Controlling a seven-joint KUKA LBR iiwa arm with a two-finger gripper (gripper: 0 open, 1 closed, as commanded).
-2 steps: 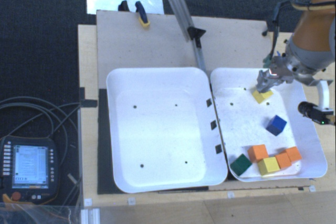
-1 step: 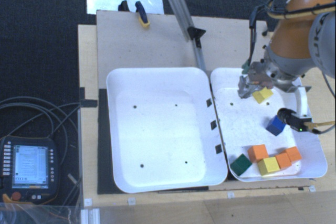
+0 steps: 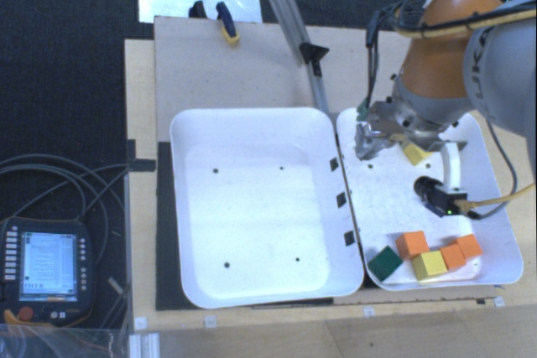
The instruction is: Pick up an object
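End effector (image 3: 369, 142) low over upper-left part of right bin (image 3: 495, 264), arm reaching in from right. Finger state: cannot tell, wrist hides it. Yellow block (image 3: 414, 153) just beside end effector, toward right, partly tucked under wrist; nearest candidate. Its orientation and long axis unreadable, too much covered. Other blocks well apart, clustered at bin's near edge: green cube (image 3: 385, 263), yellow cube (image 3: 430, 265), orange cubes (image 3: 411, 244). Cubes roughly equal-sided, no clear long axis. Judgement: grasp not yet made; short sideways shift needed.
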